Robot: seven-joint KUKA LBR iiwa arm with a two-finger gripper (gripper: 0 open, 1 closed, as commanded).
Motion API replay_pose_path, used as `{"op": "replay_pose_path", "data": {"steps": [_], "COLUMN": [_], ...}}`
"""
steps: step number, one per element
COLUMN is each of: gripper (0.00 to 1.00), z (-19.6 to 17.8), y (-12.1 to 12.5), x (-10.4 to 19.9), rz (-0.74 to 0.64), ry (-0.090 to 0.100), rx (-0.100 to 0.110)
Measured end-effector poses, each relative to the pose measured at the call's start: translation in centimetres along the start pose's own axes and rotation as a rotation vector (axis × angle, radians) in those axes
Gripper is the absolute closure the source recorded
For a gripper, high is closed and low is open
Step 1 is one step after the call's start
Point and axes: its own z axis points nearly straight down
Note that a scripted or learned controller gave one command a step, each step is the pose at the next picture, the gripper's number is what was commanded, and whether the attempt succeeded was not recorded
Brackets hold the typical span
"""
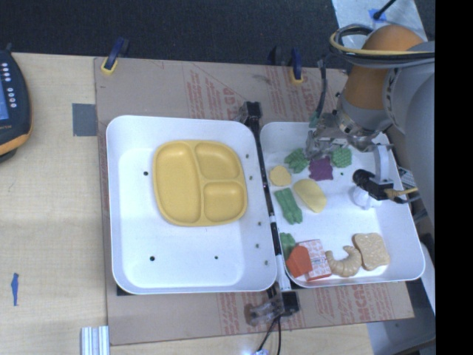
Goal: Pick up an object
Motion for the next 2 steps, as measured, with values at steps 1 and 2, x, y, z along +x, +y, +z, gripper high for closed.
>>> {"op": "replay_pose_path", "data": {"steps": [1, 2], "gripper": [0.0, 0.0], "z": [0.1, 1.7], "y": [0.0, -0.3], "x": [0.0, 1.0], "rz": [-0.003, 0.004], "ry": [0.0, 0.0], "rx": [0.001, -0.004]}}
